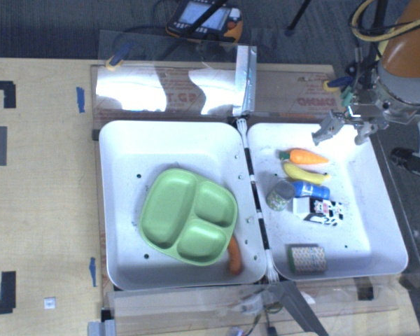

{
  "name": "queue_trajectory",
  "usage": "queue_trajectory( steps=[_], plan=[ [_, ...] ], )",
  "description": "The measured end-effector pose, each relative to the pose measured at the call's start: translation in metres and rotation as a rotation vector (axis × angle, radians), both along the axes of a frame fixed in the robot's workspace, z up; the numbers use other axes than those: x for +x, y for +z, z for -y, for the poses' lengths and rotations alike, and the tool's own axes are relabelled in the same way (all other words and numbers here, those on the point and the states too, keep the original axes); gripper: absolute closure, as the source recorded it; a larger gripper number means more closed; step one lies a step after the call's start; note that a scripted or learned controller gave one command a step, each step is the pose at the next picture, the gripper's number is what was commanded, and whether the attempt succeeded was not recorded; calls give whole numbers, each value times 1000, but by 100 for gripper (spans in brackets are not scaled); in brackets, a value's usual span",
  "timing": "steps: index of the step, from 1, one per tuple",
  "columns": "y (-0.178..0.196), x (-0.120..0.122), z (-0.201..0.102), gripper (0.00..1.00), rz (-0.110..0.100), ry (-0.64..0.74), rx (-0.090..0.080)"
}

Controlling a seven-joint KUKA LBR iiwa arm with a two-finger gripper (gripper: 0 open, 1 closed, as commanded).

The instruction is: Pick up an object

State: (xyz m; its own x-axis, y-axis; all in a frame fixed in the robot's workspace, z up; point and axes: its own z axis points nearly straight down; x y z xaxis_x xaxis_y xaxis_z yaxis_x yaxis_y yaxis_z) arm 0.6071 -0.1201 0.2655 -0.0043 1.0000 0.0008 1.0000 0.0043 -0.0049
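carrot (309,157), banana (306,173), three more items in right bin (378,208); tool (344,127) hovers above bin's far edge, fingers spread, grasping nothing; one green tray (187,215) left.

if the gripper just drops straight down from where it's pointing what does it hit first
Probably bare floor of the right bin, near its back corner. The gripper hangs open above that spot; the carrot lies just to the left, seemingly outside the line, though depth is unclear.

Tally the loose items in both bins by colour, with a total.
Green: 1, divided plate
Orange: 2, carrot, sausage-shaped piece
Yellow: 1, banana
Blue: 1, flat packet
Black-and-white: 1, carton
Grey: 2, can, block
Total: 8
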Motion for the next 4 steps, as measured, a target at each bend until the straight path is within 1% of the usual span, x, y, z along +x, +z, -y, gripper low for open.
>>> queue_trajectory(
  steps=[1,2,3,4],
  plan=[
    [-10,48,-63,0,3,-143,-2],
    [-72,-10,-23,0,0,-32,0],
    [-180,24,-12,0,9,141,0],
    [-161,12,-16,0,0,191,2]
  ],
)
